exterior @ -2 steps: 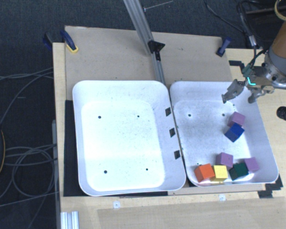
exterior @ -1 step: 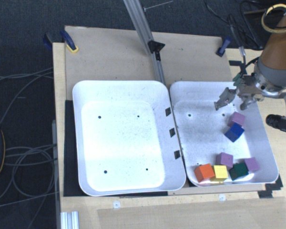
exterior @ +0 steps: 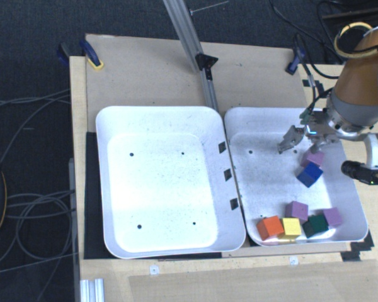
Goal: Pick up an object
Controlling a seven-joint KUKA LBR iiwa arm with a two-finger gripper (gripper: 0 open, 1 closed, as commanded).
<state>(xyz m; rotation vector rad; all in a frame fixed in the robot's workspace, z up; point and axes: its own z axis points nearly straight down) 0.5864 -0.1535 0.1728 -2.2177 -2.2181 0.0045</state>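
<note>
Robotics lab bench — plywood board [exterior: 176, 61] sitting on dark carpet [exterior: 31, 17], blue clamps [exterior: 91, 54] gripping its far corners, loose cables [exterior: 25, 194] trailing at left — metal pole [exterior: 186, 27] rising.

A pale wooden bench [exterior: 176, 68] stands on dark carpet [exterior: 31, 17]. Loose cables [exterior: 25, 200] trail over the floor at the left, more cables [exterior: 302, 5] at the far right. A grey metal pole [exterior: 183, 24] slants across the far side. Blue clamps [exterior: 91, 52] grip the bench's far corners.

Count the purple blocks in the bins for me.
3, all in the right bin: one under the gripper, one above the yellow block, one near the front right corner. The arm may hide others.
</note>
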